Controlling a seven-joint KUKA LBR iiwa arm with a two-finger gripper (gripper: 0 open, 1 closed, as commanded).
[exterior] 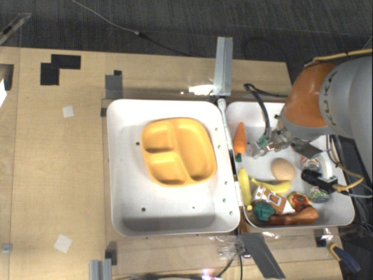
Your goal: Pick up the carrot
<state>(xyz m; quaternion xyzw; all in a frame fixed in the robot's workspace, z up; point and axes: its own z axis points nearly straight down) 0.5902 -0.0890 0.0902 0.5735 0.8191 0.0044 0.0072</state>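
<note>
Wooden counter (pixel 52 174), two white bins; arm over right bin (pixel 345 213).
Carrot (pixel 239 139) upright at bin's 10 o'clock, against the dividing wall; tool (pixel 269 143) near, at its 3 o'clock, grip state indeterminable. Risk: wall blocks a finger, carrot slips.

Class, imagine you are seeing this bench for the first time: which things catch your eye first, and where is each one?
The yellow divided plate stands out most, alone in the middle of the left bin. Next comes the orange carrot, lying at the left edge of the right bin, apart from the cluster of toy foods along that bin's near side. The gripper hangs just right of the carrot, under the arm's orange band.
</note>
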